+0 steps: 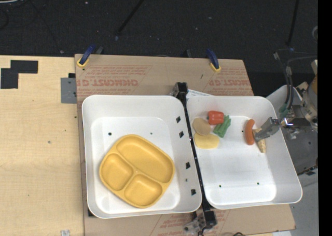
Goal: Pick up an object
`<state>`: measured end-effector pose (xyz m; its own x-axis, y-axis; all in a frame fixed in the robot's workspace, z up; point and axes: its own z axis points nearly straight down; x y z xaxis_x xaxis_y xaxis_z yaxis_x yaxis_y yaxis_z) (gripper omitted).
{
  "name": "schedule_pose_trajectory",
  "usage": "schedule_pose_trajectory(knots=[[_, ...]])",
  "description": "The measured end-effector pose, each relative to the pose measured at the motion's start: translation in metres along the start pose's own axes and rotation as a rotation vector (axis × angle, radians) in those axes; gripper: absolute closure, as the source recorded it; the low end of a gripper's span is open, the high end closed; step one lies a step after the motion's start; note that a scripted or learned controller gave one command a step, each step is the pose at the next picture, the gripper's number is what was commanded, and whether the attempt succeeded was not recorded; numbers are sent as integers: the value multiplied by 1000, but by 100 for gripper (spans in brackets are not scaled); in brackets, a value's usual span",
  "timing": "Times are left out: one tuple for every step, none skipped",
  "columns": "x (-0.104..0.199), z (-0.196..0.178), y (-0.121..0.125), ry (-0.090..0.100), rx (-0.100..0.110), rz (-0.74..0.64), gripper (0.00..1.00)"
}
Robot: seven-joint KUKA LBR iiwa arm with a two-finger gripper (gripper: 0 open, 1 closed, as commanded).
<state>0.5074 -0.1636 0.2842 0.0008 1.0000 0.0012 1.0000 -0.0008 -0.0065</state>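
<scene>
The right bin holds several small toy foods. A tan round piece and a yellow piece lie at its left side, next to a red piece and a green piece. An orange sausage-shaped piece lies farther right. My gripper reaches in over the bin's right wall, low and just right of the orange piece. A small tan bit shows right below the gripper. I see nothing clearly held.
The left bin holds a yellow divided plate. A black divider runs between the bins. Both sit on cardboard clamped at its back edge. Cables and the arm's wrist crowd the right side.
</scene>
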Motion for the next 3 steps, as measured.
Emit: schedule_pose_trajectory(knots=[[0,-3,1,-1,-6,-1,0],[-8,44,-1,0,-2,0,0],[-18,96,-1,0,-2,0,0]])
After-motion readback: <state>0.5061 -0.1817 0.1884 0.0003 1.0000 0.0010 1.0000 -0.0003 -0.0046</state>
